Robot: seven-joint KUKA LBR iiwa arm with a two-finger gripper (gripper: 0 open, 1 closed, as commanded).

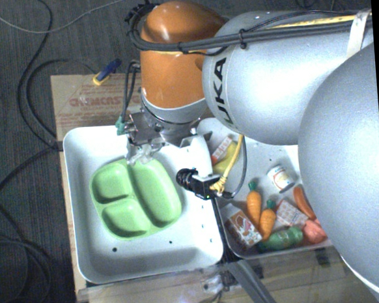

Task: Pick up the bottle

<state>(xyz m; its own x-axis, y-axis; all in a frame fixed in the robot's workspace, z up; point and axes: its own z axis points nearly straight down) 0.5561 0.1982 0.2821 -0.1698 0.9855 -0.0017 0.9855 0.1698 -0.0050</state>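
Observation:
A small white bottle [281, 177] with an orange label stands in the right bin [265, 153], near its middle. My gripper [139, 152] hangs below the orange wrist band over the left bin [76, 189], at the far edge of a green divided plate [135, 197]. It is well left of the bottle, and I see nothing held in it. The big grey arm hides the right side of the right bin.
The right bin also holds two toy carrots [259, 210], a small snack box [243, 230], a green vegetable-like item [281, 239] and a red-and-white packet [220, 146]. A black and yellow cable plug [198, 183] hangs over the divide between the bins.

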